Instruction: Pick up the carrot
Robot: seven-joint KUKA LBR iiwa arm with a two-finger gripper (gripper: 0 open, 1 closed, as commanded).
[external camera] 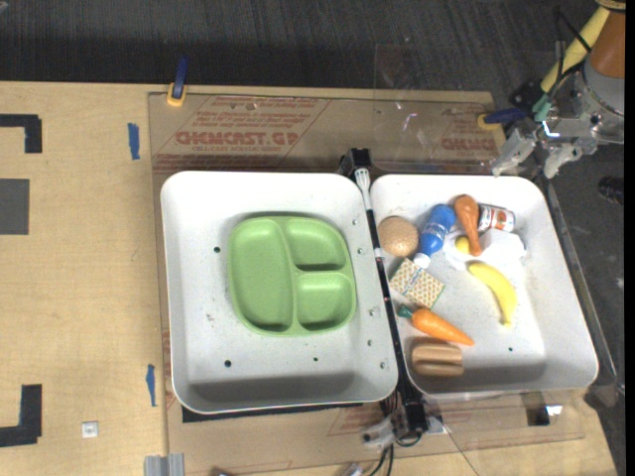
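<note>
Camera view is showing the hand (531, 152) hanging at the two o'clock corner of the scene, just past the far right corner of the right bin (566, 315), above the bench (79, 266). Whether it is apart or together I cannot tell at this size; nothing is sitting in it.

Working outward from there, the right bin is holding the loose items. At its twelve o'clock edge an orange drumstick-shaped toy (467, 221) is leaning against a small can (498, 218), with a blue bottle (435, 232) just beside them at nine o'clock. A tan egg-shaped item (397, 234) is lying at the bin's ten o'clock corner. A banana (494, 288) is resting near the bin's centre. A checked packet (418, 285) is sitting at nine o'clock of the banana.

The carrot (437, 325) is lying flat at the bin's seven o'clock area, well apart from the hand, its green end touching the packet. A bread roll (437, 358) is lying just beside it at six o'clock.

The left bin (189, 296) is carrying a green divided plate (292, 273) at its centre.
</note>
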